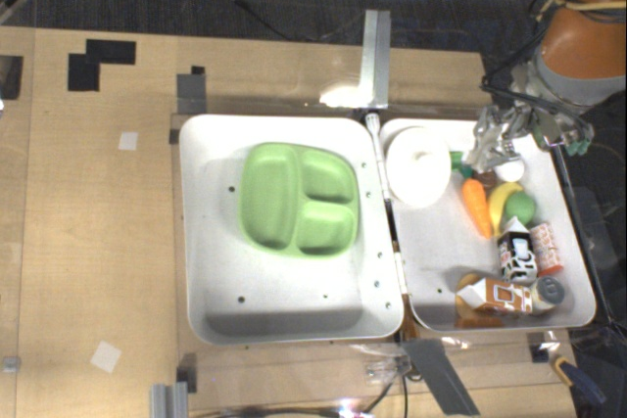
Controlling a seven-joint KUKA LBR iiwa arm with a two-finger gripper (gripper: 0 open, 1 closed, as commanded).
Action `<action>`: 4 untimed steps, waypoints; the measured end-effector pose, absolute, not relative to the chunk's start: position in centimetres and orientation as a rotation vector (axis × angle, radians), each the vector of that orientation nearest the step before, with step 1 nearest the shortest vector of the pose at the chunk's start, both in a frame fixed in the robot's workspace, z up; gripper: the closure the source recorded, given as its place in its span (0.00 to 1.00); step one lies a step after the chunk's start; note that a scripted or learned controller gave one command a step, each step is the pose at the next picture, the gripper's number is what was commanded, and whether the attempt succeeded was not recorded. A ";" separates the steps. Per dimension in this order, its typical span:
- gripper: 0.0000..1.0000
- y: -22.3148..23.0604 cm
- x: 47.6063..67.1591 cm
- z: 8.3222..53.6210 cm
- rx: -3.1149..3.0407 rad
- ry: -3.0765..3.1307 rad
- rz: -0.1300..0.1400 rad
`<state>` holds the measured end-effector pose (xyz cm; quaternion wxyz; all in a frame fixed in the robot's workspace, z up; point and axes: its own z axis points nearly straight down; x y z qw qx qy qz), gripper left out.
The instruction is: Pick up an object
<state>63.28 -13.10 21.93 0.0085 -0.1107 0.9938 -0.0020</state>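
The gripper (487, 152) hangs low over the right bin (431, 255), just above the carrot (476, 207). Whether it's spread or closed, I cannot tell. Green tray (297, 199) sits alone in the left bin (211, 279).

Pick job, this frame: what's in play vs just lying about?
In play:
gripper, low over the right bin
carrot, just below the gripper
banana
white cup
can
brown bottle

Lying about:
green tray in the left bin
black blocks on the bench
metal post
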 end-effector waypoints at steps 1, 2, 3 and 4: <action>1.00 -8.7 64.6 26.4 -0.131 3.125 0.000; 1.00 -3.2 67.1 28.4 -0.010 3.128 0.003; 1.00 -4.4 66.4 25.1 -0.429 3.102 -0.001; 1.00 -8.4 62.2 27.0 -0.928 2.990 -0.005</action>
